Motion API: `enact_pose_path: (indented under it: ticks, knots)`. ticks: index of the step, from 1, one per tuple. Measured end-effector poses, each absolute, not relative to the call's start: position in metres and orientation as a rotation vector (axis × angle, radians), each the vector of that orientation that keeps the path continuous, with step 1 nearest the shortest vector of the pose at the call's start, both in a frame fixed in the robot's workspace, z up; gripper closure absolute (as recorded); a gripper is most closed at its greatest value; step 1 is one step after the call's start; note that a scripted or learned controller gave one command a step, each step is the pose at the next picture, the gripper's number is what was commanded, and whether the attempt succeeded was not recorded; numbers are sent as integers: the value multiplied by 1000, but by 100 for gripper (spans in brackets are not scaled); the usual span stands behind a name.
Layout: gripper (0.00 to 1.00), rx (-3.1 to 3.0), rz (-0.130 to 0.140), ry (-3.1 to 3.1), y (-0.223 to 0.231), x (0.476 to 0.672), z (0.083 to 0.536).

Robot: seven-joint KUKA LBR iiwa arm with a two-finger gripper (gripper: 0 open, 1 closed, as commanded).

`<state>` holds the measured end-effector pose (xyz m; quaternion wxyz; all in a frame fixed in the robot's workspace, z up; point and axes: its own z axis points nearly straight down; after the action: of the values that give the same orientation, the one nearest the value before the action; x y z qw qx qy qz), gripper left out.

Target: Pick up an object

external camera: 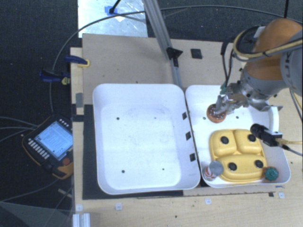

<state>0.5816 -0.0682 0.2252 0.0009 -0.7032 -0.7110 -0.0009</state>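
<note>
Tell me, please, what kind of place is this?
Probably a robotics lab test bench. A robot arm reaches over two white bins, one holding a yellow object. A teach pendant lies beside the bench, with loose cables on the dark floor.

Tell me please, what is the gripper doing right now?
Gripper: down over the small brown round object in the right bin; whether it grips it cannot be told.

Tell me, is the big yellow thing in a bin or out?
In. The yellow tray lies inside the right bin, beside a small brown disc.
</note>
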Motion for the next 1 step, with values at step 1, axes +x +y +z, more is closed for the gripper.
enact_pose_path:
  ticks: [1]
  knots:
    - [100,-2207,-5,-2234,-5,579,232]
